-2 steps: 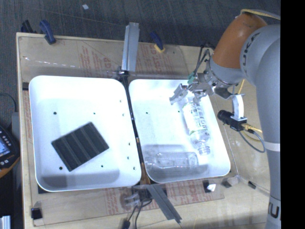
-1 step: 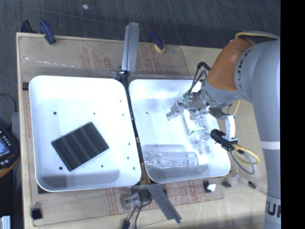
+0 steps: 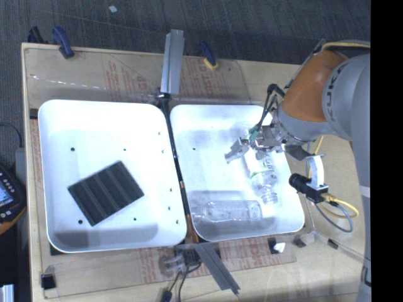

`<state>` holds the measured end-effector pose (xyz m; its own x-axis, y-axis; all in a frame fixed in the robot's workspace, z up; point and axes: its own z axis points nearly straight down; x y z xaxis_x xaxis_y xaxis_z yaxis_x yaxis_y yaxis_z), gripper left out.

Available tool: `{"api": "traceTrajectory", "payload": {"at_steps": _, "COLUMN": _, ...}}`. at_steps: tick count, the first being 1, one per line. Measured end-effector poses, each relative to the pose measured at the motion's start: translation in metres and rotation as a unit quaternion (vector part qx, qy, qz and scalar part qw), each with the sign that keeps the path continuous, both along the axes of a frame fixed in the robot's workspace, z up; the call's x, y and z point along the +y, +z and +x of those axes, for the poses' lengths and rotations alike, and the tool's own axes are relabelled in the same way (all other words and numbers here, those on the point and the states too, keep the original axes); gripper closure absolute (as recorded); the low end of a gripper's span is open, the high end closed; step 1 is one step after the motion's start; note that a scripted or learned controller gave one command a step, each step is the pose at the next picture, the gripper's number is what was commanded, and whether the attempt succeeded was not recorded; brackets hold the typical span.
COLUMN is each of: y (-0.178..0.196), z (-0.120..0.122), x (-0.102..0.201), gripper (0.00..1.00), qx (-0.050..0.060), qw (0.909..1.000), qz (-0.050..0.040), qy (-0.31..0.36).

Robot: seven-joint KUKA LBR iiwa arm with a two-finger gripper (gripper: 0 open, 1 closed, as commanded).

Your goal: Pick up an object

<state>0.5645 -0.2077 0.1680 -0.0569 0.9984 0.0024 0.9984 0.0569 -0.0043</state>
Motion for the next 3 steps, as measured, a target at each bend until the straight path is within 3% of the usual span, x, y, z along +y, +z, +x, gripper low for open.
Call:
{"api": "traceTrajectory", "payload": {"at_steps": 1, "y": -0.029, "z": 0.010, "x": -0.002, "gripper": 0.00, "qx": 0.001, "qw": 0.9925, "qz": -0.0009, "qy": -0.122}}
{"api": "traceTrajectory", "payload": {"at_steps": 2, "y": 0.036, "z": -0.011, "x": 0.005, "gripper": 0.00, "qx": -0.002, "qw": 0.9992, "qz": -0.0014, "qy": -0.039}}
{"api": "traceTrajectory", "payload": {"at_steps": 3, "y": 0.014, "z": 0.003, "x": 0.008, "gripper": 0.00, "qx": 0.000, "qw": 0.9994, "qz": -0.0009, "qy": -0.034}}
